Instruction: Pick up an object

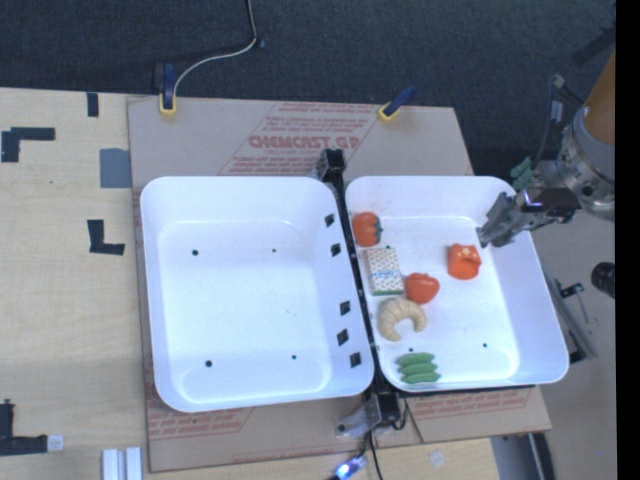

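Observation:
The right bin (520, 353) holds several small items. An orange bell pepper (463, 261) lies toward its right side, with a red tomato (422, 288) just left of it. A red fruit with a green top (366, 228) sits by the divider, a small patterned box (384, 269) below it, then a tan croissant (402, 317) and green pea pods (418, 367) near the front. My gripper (497, 228) hangs over the bin's right part, just above and to the right of the orange pepper, and nothing shows in its grasp.
The left bin (170, 268) stands beside the right one on a cardboard sheet (300, 138) held by two clamps. A black divider with clips (345, 268) runs between the bins. A white cable (215, 58) lies at the back.

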Tool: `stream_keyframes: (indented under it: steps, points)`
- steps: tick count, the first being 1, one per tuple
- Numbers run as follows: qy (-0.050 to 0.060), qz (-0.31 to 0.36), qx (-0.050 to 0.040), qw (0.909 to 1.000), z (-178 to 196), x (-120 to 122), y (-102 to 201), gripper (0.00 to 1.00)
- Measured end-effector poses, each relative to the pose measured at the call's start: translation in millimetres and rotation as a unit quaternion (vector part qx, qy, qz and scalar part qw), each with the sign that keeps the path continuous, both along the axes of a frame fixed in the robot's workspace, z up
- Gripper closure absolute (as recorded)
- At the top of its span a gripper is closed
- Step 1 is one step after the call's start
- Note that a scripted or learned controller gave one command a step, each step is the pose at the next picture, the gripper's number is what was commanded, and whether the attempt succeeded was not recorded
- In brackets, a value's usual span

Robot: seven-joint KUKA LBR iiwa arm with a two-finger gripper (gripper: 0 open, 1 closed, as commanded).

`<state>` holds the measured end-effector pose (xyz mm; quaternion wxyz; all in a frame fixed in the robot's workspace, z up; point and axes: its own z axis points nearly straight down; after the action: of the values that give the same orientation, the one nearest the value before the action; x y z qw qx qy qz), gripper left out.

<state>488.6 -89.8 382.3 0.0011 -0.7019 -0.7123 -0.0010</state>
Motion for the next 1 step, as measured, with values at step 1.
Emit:
stream_keyframes:
  steps: [1]
  points:
    - [0.005,-0.003,-0.0005,1.0000,-113.1,69.2,74.5,1.00]
